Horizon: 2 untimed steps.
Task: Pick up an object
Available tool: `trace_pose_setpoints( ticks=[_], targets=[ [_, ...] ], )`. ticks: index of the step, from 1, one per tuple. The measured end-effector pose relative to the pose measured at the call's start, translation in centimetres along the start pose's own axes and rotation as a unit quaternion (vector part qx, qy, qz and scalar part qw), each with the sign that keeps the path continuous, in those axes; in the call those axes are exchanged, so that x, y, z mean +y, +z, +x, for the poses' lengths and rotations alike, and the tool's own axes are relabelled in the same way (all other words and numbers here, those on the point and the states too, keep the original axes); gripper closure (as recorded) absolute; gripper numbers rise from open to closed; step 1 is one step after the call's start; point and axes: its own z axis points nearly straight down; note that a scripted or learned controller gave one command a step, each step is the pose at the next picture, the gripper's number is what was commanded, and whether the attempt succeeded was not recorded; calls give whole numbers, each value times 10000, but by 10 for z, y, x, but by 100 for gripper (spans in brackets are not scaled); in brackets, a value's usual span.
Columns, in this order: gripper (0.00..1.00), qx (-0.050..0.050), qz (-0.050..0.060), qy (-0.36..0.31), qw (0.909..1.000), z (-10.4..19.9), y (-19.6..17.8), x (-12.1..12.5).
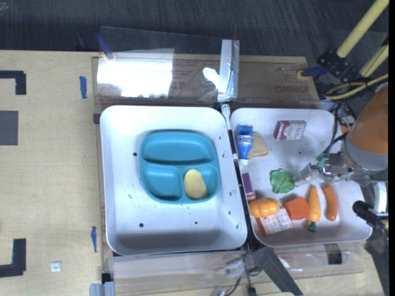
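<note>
We see two bins side by side. In the left bin (pixel 117 165) sits a divided tray (pixel 162 165), with an egg-shaped piece (pixel 195 184) in its right front compartment. In the right bin (pixel 321 121), a small carton (pixel 290 130) lies at the back, a leafy piece (pixel 282 181) in the middle, and a carrot (pixel 314 203) stands just left of a sausage (pixel 330 203) toward the front.

Two white bins (pixel 117 184) (pixel 352 227) — one blue tray (pixel 179 165), one yellow egg-shaped item (pixel 195 184); right bin — roughly nine small toy foods (pixel 290 130).
</note>
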Motion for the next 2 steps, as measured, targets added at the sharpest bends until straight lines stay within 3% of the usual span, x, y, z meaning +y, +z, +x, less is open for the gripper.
trace_pose_setpoints(
  ticks=[2],
  targets=[
    [0, 1, -1, 0, 10000, 0, 0, 0]
  ],
)
